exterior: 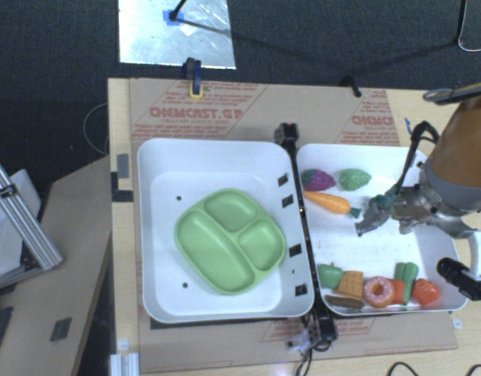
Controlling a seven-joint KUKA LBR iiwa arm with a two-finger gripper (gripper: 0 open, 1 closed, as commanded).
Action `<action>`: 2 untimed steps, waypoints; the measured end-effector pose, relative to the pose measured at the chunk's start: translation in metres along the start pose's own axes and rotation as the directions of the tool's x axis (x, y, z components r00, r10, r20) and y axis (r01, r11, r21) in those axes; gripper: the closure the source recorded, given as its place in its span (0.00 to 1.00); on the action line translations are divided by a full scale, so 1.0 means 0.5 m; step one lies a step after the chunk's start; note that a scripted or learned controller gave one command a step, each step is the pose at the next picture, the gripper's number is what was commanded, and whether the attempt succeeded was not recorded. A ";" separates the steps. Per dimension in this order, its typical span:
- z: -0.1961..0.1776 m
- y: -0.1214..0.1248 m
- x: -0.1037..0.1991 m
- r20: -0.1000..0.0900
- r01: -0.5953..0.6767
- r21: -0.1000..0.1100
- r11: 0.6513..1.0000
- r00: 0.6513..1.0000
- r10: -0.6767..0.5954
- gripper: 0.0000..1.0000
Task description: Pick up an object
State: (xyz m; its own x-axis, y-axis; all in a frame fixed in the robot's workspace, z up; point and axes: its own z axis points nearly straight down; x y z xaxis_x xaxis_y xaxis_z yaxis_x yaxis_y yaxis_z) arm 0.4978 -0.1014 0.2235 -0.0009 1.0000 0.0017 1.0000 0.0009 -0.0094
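The right bin [364, 251] holds toy food. Along its far side lie a purple piece [320, 180], a green leafy piece [354, 179] and an orange carrot [327, 203]. Along its near edge sit a green piece [330, 275], a waffle-like piece [351, 284], a pink-iced donut [377, 291], a green and orange piece [404, 277] and a red piece [425, 291]. My gripper [368, 219] hangs over the middle of this bin, just right of the carrot's tip, with nothing visible between its fingers.
The left bin [164, 180] holds a green divided plate [229, 240]. A black divider with clips [295, 210] runs between the bins. The arm's orange band and grey wrist [458, 163] cover the right bin's far right corner. Cardboard lies under both bins.
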 end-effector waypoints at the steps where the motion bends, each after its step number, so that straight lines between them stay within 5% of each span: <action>1: -0.010 0.005 0.000 0.002 0.003 -0.011 1.000 1.000 -0.003 0.00; 2: 0.078 0.019 -0.001 0.001 0.000 -0.006 1.000 1.000 0.000 0.00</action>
State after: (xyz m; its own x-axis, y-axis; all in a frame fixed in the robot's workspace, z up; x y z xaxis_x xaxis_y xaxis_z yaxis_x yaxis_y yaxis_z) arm 0.5067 -0.1017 0.1842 -0.0013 1.0000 0.0012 1.0000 0.0013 -0.0033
